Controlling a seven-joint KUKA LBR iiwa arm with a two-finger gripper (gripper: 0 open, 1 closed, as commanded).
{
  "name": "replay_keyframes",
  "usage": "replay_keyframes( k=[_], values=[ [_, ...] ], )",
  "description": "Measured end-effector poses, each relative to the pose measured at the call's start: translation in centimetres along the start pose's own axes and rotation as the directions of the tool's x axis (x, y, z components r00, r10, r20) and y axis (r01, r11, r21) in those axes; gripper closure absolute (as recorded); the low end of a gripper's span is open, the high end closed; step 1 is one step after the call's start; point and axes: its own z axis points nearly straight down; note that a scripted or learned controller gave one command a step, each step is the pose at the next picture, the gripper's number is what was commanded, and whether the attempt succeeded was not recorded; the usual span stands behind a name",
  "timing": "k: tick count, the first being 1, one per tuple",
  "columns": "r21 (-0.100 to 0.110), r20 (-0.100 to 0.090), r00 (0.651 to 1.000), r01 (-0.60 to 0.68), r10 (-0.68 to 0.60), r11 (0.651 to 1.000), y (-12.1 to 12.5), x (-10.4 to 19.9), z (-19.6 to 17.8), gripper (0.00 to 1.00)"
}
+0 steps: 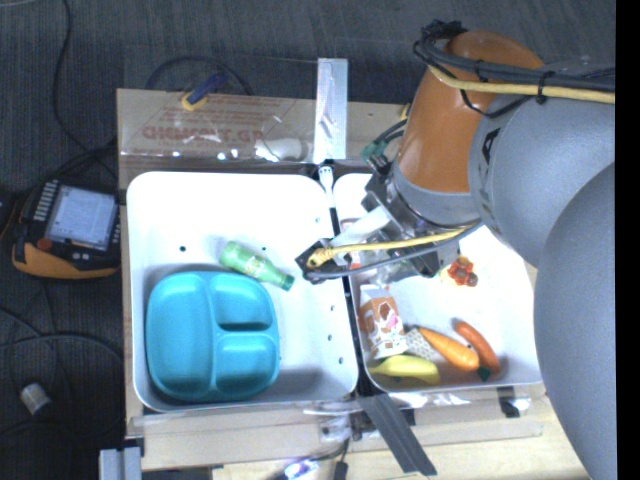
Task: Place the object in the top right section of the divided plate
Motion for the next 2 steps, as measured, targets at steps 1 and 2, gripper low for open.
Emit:
replay_keyframes(
  k=[1, 2],
  values=[
    [0.003, 0.004, 0.967, -0.253, 0.253, 0.967, -3.0, 2.1, 12.5, 1.0],
    [0.002, -0.002, 0.964, -0.265, 0.265, 0.964, -10.7, 5.5, 19.5, 1.0]
  ],
)
